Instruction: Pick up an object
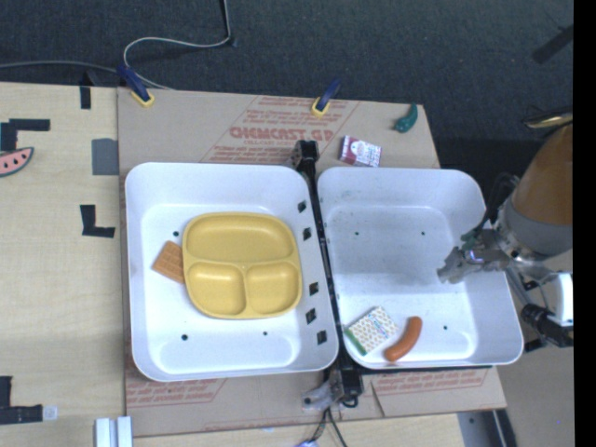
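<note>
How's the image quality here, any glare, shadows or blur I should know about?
Camera view: lighting is even and soft, with no hard glare on the white bins; the yellow tray casts only a faint shadow. The whole frame is slightly soft, so the print on the small packet is unreadable. The gripper at the right bin's edge is blurry and dim.

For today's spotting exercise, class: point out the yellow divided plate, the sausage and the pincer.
yellow divided plate (244,263), camera view, on its centre ridge.
sausage (403,339), camera view, on its middle.
pincer (453,268), camera view, at its tip over the right bin.
</note>
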### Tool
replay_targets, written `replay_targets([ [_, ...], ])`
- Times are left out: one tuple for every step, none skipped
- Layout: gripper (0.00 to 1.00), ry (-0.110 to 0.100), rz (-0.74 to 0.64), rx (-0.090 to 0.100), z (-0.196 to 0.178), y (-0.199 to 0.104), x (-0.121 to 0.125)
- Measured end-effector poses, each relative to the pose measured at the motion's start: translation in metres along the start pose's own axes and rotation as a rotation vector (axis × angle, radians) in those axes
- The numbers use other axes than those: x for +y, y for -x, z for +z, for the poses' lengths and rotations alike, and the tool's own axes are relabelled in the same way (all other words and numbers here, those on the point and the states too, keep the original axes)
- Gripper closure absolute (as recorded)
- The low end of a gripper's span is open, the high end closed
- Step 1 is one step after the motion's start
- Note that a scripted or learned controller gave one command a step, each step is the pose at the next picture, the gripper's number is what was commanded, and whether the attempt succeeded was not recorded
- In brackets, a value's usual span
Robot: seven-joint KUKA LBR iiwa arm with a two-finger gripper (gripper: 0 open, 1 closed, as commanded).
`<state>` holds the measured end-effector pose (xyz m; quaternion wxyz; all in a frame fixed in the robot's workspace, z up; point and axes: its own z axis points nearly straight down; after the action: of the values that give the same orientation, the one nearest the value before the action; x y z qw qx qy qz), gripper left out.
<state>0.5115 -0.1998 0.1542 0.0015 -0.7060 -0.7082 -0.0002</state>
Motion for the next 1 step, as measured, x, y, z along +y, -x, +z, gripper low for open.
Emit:
replay_targets([
  [1.0,0.0,-0.001,0.0,-0.0094,-0.0005,0.0005],
])
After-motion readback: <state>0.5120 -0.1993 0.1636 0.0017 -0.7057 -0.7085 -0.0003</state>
